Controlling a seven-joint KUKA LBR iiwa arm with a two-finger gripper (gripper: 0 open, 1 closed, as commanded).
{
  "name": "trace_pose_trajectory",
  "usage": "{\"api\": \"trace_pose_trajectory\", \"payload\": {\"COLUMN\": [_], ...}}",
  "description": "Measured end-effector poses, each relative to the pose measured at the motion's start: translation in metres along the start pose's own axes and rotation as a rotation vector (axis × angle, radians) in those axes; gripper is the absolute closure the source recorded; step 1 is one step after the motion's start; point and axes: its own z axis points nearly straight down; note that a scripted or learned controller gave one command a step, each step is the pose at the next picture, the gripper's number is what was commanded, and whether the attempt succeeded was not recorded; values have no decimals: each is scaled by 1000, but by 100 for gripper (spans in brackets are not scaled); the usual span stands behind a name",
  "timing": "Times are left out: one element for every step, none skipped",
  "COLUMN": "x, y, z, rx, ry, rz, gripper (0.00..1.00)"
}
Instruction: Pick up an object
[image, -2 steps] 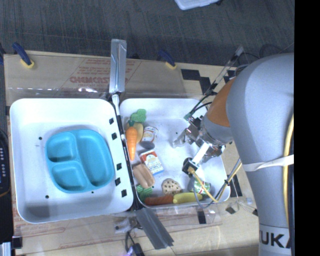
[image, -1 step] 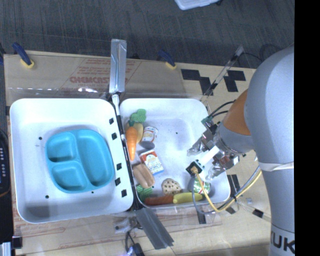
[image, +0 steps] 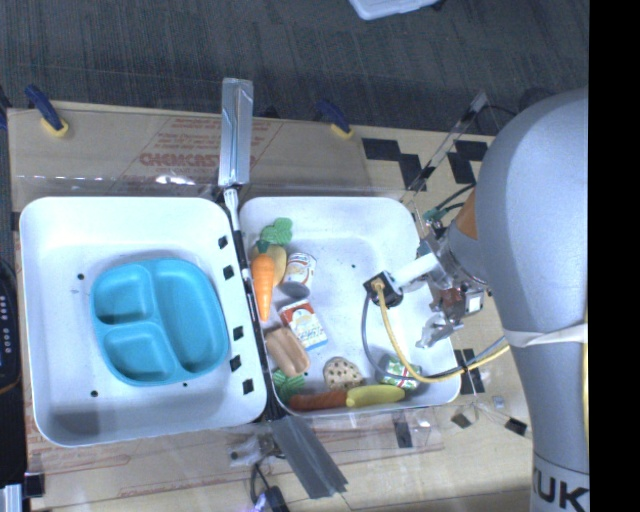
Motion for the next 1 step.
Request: {"api": "trace_pose_trajectory", "payload": {"x": [39], "y": [8], "z": [-13], "rx": [0], "ry": [1], "rz": [3], "gripper": [0]}}
